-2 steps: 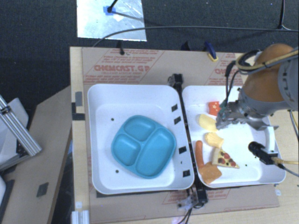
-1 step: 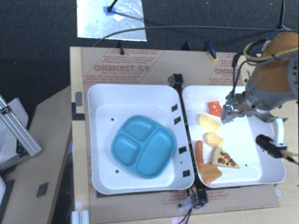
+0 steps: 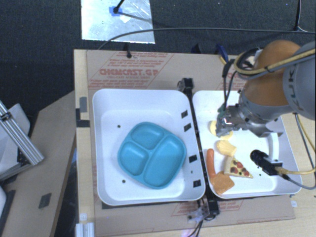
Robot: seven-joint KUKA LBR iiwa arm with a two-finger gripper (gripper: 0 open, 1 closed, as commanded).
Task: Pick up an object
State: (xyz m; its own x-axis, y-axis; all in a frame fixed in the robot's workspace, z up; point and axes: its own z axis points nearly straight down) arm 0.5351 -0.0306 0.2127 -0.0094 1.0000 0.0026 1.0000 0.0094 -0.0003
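Observation:
My gripper (image 3: 225, 124) is low in the right bin (image 3: 203, 100), near its left wall. A pale yellow piece (image 3: 213, 128) lies right against the gripper's left side; whether it is gripped I cannot tell. Just in front lie another yellow piece (image 3: 225, 147), a toy pizza slice (image 3: 237, 168), a red-orange sausage (image 3: 211, 162) and an orange-brown slice (image 3: 222, 183). The grey and orange arm (image 3: 276, 83) covers the bin's back right part.
A blue divided plate (image 3: 151, 154) lies in the left bin (image 3: 112, 102). A black clip-lined divider (image 3: 193, 132) separates the two bins. A silver sheet (image 3: 116, 14) lies behind the bench, and a metal frame (image 3: 17, 137) stands at the far left.

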